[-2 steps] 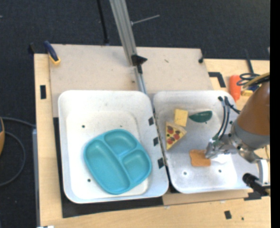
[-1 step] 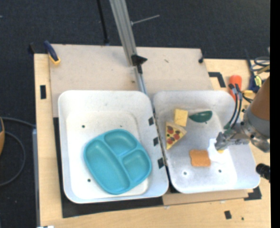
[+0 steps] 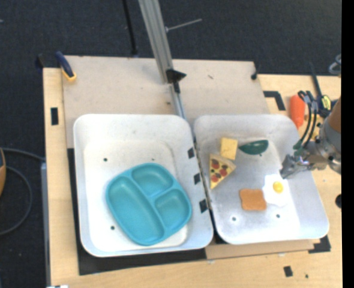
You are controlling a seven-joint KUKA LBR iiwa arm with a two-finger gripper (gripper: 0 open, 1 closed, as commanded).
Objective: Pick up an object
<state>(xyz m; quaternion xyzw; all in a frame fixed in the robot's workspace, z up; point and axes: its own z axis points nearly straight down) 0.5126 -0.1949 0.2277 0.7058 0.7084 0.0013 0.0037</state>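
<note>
The right bin point(image 3: 312, 218) holds several toy foods. A yellow cheese block point(image 3: 228, 147) lies near its back, with a dark green bowl-shaped piece point(image 3: 253, 146) just to its right. A pizza slice point(image 3: 219, 169) lies below the cheese. An orange toast piece point(image 3: 252, 199) sits near the front, touching a fried egg point(image 3: 276, 189) on its right. My gripper point(image 3: 290, 167) hangs low over the bin's right side, just above and to the right of the egg. I see nothing held in it.
The left bin point(image 3: 105, 137) holds a blue divided plate point(image 3: 148, 203). A slanted aluminium post point(image 3: 159, 41) rises behind the bins. The arm's orange band point(image 3: 297, 110) and cables sit at the right edge.
</note>
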